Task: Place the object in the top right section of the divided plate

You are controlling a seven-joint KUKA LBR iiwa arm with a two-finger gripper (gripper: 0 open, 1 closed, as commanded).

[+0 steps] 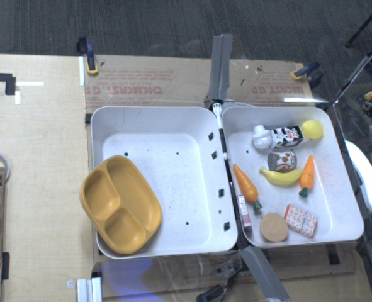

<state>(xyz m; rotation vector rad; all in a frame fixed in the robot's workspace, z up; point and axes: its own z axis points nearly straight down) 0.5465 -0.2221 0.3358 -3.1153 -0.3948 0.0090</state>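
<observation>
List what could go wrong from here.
The yellow divided plate overhangs the left bin's front-left rim, so a drop could tip it. In the right bin, the banana, can and carrots crowd together, so a grab may catch a neighbour.

Arm well aside, rightward.

Left of bins: bare wooden desk (34,168)
Behind bins: cardboard sheet (173,80), yellow clamps (91,65)
Between bins: grey upright bar (221,65)
</observation>
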